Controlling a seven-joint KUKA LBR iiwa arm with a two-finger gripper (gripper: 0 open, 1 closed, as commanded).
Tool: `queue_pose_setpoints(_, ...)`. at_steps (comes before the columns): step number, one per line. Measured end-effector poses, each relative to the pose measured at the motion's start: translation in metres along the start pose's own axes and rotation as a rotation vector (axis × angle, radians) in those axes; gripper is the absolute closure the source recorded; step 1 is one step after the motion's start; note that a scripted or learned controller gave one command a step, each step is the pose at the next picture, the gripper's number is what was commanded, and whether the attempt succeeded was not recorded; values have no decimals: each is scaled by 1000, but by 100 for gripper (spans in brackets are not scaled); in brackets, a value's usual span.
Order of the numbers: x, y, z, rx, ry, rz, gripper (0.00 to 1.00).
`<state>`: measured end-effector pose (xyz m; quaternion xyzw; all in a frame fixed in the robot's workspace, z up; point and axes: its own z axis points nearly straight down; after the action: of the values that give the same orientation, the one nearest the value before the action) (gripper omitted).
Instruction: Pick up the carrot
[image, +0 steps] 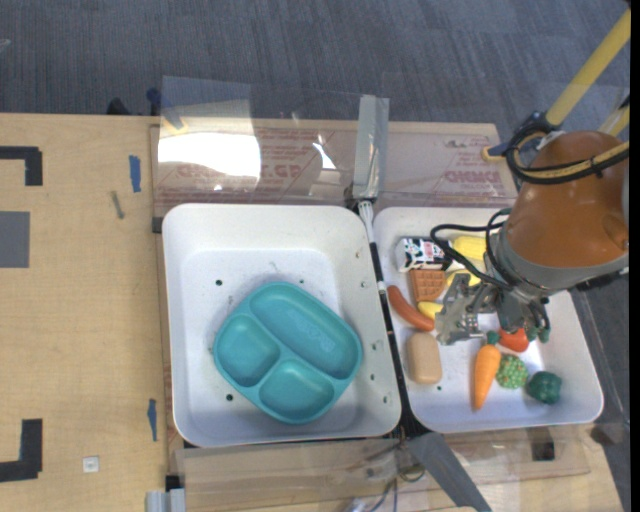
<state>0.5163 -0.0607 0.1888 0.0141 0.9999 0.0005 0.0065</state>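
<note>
Right bin (585, 395): hand (462, 322) beside carrot (485, 372).

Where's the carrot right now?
The carrot lies in the right bin, near its front edge, just left of the broccoli and below the gripper.

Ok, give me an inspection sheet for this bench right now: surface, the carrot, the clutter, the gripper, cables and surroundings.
Surface: two white bins; left bin holds a teal divided tray.
Job's things: carrot lies in the right bin, leafy end up, nothing gripping it.
Clutter: sausage, bread roll, waffle piece, broccoli, dark green vegetable, milk carton.
Grippers: gripper low over the right bin, up and left of the carrot.
Cables: black cables loop around the wrist.
Surroundings: wooden bench, grey carpet.
</note>
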Motion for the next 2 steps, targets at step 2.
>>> queue_pose_setpoints(2, 38, -65, 95, 2, 17, 131, 0)
